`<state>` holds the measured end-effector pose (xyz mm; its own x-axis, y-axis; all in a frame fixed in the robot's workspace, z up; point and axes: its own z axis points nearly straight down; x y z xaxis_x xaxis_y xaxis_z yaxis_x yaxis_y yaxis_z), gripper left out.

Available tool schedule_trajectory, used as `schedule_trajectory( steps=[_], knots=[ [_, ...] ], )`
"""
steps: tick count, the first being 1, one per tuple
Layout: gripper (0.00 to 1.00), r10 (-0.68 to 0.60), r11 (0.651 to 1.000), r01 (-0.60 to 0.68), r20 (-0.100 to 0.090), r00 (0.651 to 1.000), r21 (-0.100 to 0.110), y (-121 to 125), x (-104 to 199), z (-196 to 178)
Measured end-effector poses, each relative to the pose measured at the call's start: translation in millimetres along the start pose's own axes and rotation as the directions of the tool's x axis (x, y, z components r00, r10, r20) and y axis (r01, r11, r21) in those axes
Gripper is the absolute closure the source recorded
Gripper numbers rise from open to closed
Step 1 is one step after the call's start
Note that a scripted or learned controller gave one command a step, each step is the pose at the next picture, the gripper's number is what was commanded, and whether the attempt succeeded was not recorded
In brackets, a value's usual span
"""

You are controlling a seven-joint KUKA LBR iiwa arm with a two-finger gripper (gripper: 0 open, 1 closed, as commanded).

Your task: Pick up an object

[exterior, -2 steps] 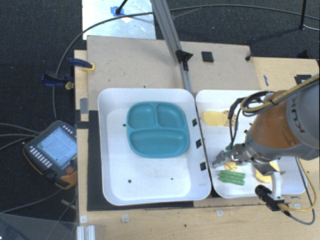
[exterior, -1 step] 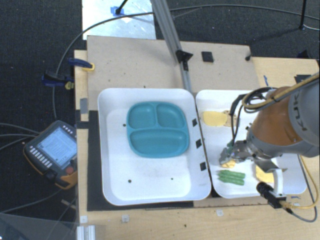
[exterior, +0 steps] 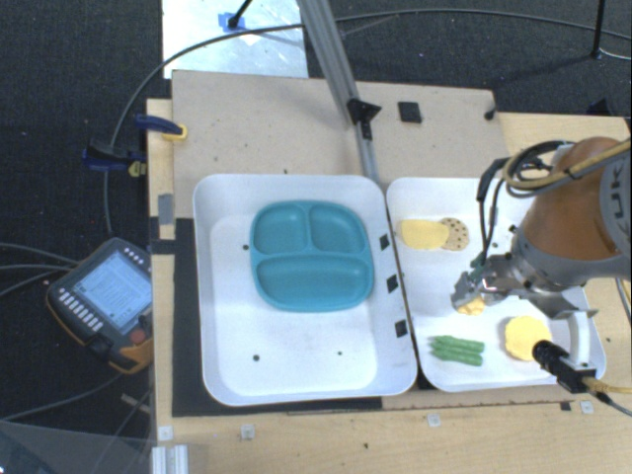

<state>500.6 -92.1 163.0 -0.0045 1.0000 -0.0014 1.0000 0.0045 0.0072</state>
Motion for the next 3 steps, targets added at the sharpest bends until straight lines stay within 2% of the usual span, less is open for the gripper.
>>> schedule_trajectory(
  steps=[1,3],
  knots=[
    [1.0,0.0,1.0,0.0,-0.001,1.0,0.001,2,0,-45],
    [1.0,-0.007,1.0,0.007,-0.005,1.0,0.006,4,115,-42]
  ],
)
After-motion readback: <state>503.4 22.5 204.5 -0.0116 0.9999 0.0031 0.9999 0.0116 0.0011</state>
